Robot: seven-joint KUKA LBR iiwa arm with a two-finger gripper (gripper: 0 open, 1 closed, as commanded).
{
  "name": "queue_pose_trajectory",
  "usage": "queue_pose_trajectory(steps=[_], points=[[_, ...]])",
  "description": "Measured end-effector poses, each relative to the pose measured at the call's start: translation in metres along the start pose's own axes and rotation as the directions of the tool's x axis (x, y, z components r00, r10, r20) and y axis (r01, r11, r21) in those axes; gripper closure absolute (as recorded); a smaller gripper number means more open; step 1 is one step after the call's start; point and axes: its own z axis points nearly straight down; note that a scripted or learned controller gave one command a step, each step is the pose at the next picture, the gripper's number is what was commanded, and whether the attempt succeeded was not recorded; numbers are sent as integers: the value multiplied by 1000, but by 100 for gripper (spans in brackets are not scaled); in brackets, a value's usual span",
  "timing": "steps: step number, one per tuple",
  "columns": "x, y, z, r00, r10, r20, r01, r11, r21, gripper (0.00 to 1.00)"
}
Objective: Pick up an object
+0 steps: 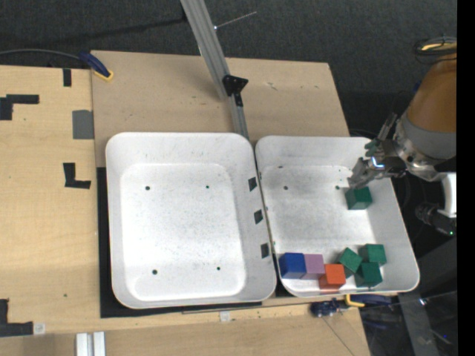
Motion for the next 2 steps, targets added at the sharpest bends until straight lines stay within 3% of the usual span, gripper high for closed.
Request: queue_pose_trajectory(steps=[1, 2], points=[[0, 1, -47, 1000, 0, 0, 0, 1000, -1, 100], [60, 13, -44, 1000, -5, -2, 5, 1000, 4, 100]])
